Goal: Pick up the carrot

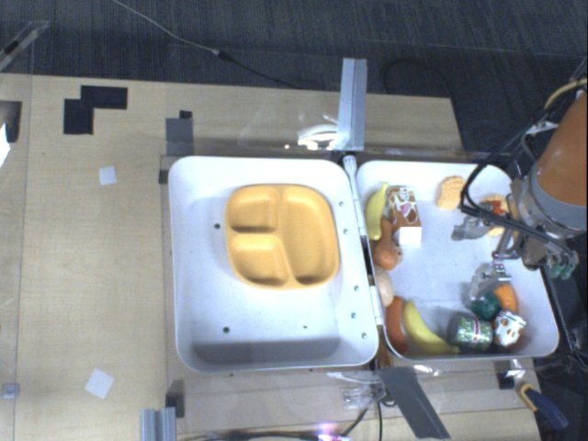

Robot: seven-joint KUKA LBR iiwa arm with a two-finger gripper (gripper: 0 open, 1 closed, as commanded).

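Well, the right-hand shallow white bin [432, 246] is crowded along its left wall and near edge, leaving open floor mainly in its middle. The left-hand white bin [197, 310] has far more room, holding just a yellow three-compartment plastic tray [280, 235] with bare floor all round it. The grey arm with the orange band [562, 168] leans in from the right, cut off by the frame edge, and its two-finger metal gripper [484, 286] hangs low over the right bin's near right corner; whether its fingers are apart or together I cannot tell. The small orange carrot [505, 298] sits just beside the gripper, partly hidden by it, showing only as a rounded orange lump. Close by lie a green can [473, 331], a yellow banana [424, 329] and a white-and-red small pack [510, 327].
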